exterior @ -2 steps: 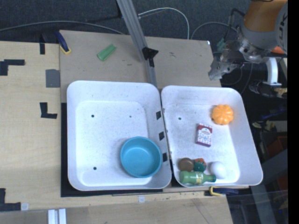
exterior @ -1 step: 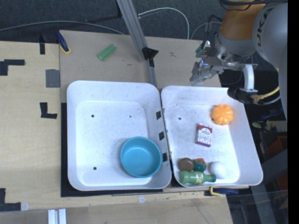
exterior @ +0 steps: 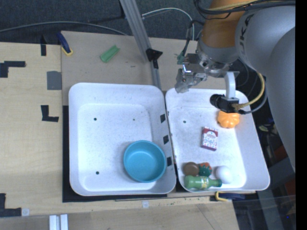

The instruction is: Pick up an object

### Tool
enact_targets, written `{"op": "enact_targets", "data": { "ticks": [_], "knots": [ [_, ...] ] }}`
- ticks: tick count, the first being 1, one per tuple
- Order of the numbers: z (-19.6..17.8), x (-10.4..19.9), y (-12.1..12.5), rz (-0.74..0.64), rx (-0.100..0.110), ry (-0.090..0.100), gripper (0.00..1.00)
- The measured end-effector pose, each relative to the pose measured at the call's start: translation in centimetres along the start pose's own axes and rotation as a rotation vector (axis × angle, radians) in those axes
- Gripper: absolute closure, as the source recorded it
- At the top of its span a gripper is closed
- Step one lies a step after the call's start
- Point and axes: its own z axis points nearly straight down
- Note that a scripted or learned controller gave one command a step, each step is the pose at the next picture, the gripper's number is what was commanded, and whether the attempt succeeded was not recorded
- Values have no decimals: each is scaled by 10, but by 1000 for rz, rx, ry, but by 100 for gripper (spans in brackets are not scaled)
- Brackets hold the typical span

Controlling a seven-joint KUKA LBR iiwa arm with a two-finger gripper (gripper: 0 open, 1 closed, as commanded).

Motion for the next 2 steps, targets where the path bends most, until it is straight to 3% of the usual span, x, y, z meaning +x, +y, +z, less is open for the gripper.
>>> {"op": "enact_targets", "data": {
  "ticks": [1, 2],
  "knots": [
    [22, 50, 6, 1, 1, -1, 100],
    [20, 97, 7, 0, -2, 0, 100]
  ]
}}
